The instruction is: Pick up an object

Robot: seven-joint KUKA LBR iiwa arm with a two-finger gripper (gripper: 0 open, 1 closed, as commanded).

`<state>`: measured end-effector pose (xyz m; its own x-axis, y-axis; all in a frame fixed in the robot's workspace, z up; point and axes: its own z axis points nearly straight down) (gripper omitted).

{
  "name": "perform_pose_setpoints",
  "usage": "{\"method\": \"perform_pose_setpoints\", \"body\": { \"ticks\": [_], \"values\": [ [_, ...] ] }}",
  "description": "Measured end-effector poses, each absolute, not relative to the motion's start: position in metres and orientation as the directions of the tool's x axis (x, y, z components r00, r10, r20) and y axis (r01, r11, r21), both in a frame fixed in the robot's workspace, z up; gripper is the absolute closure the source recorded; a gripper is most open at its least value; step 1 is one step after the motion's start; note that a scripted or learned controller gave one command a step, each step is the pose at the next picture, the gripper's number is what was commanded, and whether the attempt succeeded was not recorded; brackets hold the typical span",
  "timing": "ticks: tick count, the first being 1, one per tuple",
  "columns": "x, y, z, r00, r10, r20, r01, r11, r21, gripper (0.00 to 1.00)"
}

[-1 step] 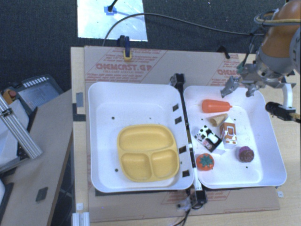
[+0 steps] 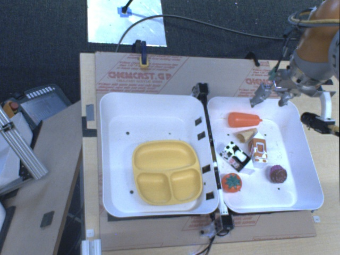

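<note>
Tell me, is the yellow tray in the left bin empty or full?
Empty. The yellow tray lies flat in the left bin, and its three compartments show bare yellow.

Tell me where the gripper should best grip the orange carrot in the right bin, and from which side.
Probably from above, across the carrot's thick middle. It lies flat, long axis running left-right, tapering rightward, so the fingers would close across its narrow width. The gripper hangs just up-right of it, and its upper side is free.
</note>
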<state>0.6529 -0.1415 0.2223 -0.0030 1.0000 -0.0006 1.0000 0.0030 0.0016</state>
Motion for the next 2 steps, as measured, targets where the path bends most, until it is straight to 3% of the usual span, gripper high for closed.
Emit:
{"method": "perform_pose_setpoints", "body": {
  "ticks": [2],
  "values": [
    [0.666,-0.141,0.128,-0.006,1.000,-0.001,1.000,0.006,0.001,0.00]
  ]
}}
